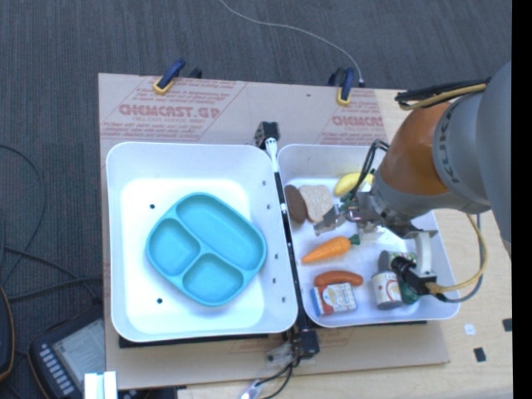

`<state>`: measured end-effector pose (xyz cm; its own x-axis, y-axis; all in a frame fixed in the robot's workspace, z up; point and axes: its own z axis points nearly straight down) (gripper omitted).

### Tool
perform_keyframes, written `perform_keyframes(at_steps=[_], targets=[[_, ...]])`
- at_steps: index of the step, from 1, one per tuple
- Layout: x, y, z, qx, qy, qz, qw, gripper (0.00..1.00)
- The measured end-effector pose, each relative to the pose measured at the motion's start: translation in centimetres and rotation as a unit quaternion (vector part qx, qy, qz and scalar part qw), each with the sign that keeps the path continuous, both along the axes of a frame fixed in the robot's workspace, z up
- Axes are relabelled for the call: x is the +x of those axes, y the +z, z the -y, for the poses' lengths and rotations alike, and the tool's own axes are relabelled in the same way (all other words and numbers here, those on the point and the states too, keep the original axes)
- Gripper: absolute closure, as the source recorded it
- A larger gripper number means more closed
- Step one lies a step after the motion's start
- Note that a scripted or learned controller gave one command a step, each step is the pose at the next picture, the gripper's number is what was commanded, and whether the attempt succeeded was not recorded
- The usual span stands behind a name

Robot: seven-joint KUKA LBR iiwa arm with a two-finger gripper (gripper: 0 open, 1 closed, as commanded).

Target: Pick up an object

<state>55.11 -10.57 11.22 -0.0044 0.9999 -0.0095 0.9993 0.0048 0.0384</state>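
Here, the scene was set out as follows.

Gripper: the two-finger gripper (345,214) was seen low over the right white bin (446,306), at the end of the grey arm with the orange band (420,152) reaching in from the right; its dark fingers appeared slightly parted with nothing between them, though this could not be told for certain.

Nearest thing: an orange toy carrot with a green top (327,249) was lying on the bin floor just near of the fingertips, close below them but apparently not touched.

Long axis: the carrot's length ran left to right with a slight tilt, its green end toward the right, its point toward the left; a grasp across the short width was judged the likelier fit.

Direction of move: a short drop toward the near side was judged to be what a grip on the carrot would call for.

Other candidates: a brown and pale bread-like piece (307,202) lay just left of the gripper, a yellow banana-shaped toy (351,182) just beyond it, a red sausage-shaped toy (337,278) nearer than the carrot, with a small red-and-white carton (336,298) and a small tin can (385,290) at the near edge.

Left bin: a light blue three-compartment plastic plate (206,248) was lying in the left white bin (120,223), well apart from the gripper.
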Motion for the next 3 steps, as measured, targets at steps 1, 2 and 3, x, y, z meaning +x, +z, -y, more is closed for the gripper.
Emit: perform_keyframes(at_steps=[1, 2, 3], targets=[[-0.6, -0.1, -0.1, 0.0004, 0.000, 0.001, 1.0000, 0.00], [-2.5, -1.5, -0.1, 0.0039, -0.002, -0.018, 0.9998, 0.00], [-2.6, -0.6, -0.1, 0.0039, -0.003, -0.019, 0.9998, 1.00]])
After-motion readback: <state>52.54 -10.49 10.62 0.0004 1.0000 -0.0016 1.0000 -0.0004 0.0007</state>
